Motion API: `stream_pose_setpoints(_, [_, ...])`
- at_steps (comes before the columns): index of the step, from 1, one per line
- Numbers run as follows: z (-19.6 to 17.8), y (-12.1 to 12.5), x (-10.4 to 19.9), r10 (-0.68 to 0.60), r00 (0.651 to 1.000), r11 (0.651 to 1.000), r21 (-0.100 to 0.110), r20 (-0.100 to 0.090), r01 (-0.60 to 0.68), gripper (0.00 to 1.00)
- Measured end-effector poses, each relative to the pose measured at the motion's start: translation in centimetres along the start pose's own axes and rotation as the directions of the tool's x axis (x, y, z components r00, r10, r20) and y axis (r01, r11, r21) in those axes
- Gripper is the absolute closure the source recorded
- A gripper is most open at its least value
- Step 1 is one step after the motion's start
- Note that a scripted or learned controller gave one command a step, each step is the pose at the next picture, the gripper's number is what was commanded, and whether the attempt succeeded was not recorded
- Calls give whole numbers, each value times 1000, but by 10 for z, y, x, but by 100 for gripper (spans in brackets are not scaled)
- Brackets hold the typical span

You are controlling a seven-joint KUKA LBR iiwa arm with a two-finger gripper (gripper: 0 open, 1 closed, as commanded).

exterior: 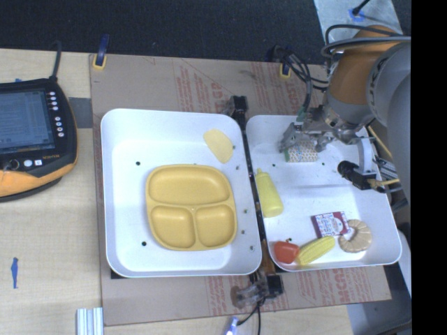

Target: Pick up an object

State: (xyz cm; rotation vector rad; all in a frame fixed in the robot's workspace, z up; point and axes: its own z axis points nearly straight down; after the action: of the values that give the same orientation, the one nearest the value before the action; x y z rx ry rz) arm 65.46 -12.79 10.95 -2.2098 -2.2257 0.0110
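My gripper (303,145) is down in the far part of the right bin (307,190), its fingers around a small speckled block (302,153) that lies at their tips. A yellow bottle (268,192) lies along the right bin's left wall. At that bin's near edge sit a red tomato (284,250), a yellow corn cob (316,249), a red packet (328,223) and a tan ring-shaped biscuit (355,236). In the left bin (122,187) a yellow divided plate (190,206) lies flat, with a pale yellow chip (218,145) behind it.
The arm's orange band and grey wrist (356,82) hang over the right bin's far right corner, with a black handle (353,174) and cables beside it. A tablet controller (31,135) rests on the bench at the left. Clamps hold the cardboard under the bins.
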Motion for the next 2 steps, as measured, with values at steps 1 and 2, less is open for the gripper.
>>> stream_pose_setpoints(1, [-14,2,-1,-3,1000,1000,-5,1,3,100])
stream_pose_setpoints(2, [-14,2,-1,-3,1000,1000,-5,1,3,0])
